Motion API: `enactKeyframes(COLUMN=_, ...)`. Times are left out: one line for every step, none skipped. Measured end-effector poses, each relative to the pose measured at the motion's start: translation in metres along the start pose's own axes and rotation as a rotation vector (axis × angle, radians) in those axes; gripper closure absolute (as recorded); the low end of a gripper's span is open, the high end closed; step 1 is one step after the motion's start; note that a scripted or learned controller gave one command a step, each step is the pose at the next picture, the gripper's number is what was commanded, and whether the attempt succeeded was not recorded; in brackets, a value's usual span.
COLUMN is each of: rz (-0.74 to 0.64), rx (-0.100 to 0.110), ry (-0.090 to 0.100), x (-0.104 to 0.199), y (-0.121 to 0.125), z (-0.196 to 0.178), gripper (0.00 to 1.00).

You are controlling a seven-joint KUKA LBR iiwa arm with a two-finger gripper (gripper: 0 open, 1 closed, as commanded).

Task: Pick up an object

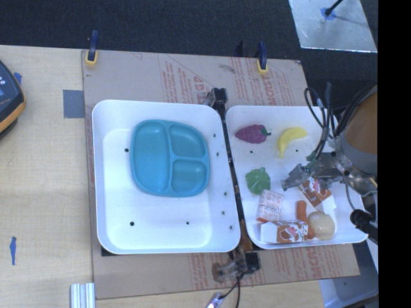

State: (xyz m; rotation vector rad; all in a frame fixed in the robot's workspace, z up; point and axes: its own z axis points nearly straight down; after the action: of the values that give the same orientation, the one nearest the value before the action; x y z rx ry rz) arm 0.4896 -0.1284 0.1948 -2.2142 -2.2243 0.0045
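gripper [300, 177]: low over right bin [239, 172] | grip state: cannot tell | beside packet [316, 190]

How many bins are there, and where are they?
2. The left bin holds a blue plate. The right bin sits right beside it, full of toy food, with the gripper over it.

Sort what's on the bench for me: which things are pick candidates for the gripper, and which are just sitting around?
Job things, right bin: gripper, purple grapes, banana, green toy, white packet, carton, pale ball.

Lying about: blue divided plate in left bin, blue clamps, grey tape.
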Motion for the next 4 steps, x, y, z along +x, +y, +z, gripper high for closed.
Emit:
enactKeyframes(rz=-0.001, rx=0.002, ry=-0.001, x=0.014, y=0.050, z=0.100, gripper=0.00)
enactKeyframes(rz=0.000, rx=-0.002, ry=0.000, x=0.029, y=0.119, z=0.102, gripper=0.00)
enactKeyframes(rz=0.001, rx=-0.002, ry=0.001, x=0.032, y=0.167, z=0.102, gripper=0.00)
enactKeyframes(rz=0.002, rx=-0.003, ry=-0.001, x=0.013, y=0.167, z=0.102, gripper=0.00)
